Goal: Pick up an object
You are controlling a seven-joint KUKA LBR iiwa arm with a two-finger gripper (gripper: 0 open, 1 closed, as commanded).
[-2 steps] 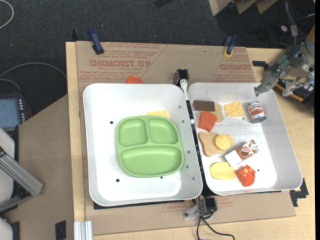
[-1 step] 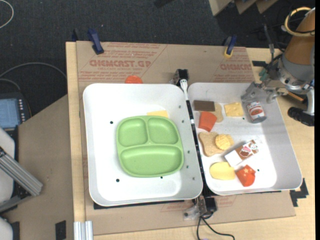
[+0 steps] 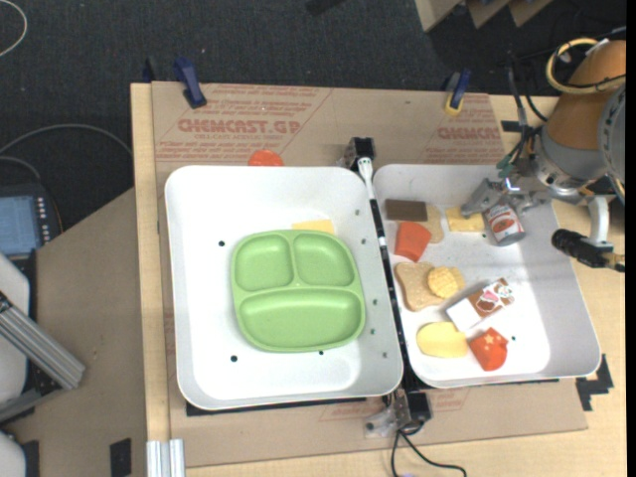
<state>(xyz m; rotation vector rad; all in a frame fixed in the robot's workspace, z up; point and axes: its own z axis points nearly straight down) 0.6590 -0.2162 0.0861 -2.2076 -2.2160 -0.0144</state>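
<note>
So the thing in play looks like a small red-and-white can-shaped object (image 3: 506, 226), sitting up near the back of the right-hand shallow white bin (image 3: 571, 306), right under the metal two-finger gripper (image 3: 500, 207). It's tilted, and its long axis seems to run from upper left to lower right, with the rounded end pointing toward the lower right, though it's small enough that I wouldn't swear to it. The gripper's metal fingers (image 3: 484, 197) are splayed out on either side of its top end, but whether they're actually pinching it or just hanging above it, I can't tell from this angle. The grey arm with the orange band (image 3: 586, 97) comes in from the right. Just left of the can is a small pale yellow block (image 3: 463, 221), then a dark brown rectangular piece (image 3: 405, 210) and an orange-red chunk (image 3: 412, 239) below it. Toward the front of that bin there's a tan toast-shaped slice (image 3: 411, 285) with a waffle-textured yellow round (image 3: 444, 282) touching it, a white-and-red carton-like box (image 3: 480, 304), a yellow lemon-shaped lump (image 3: 441, 341) and a red strawberry-like piece (image 3: 489, 349). The left-hand white bin (image 3: 194, 266) holds a light green divided plastic plate (image 3: 296, 290) with a pale yellow flat piece (image 3: 314, 227) poking out behind it. Both bins sit on a brown cardboard-covered board (image 3: 298, 122) with red printing, held by blue clamps (image 3: 189, 80) at the back edge, over a dark carpeted floor (image 3: 79, 28) with cables around.
</note>
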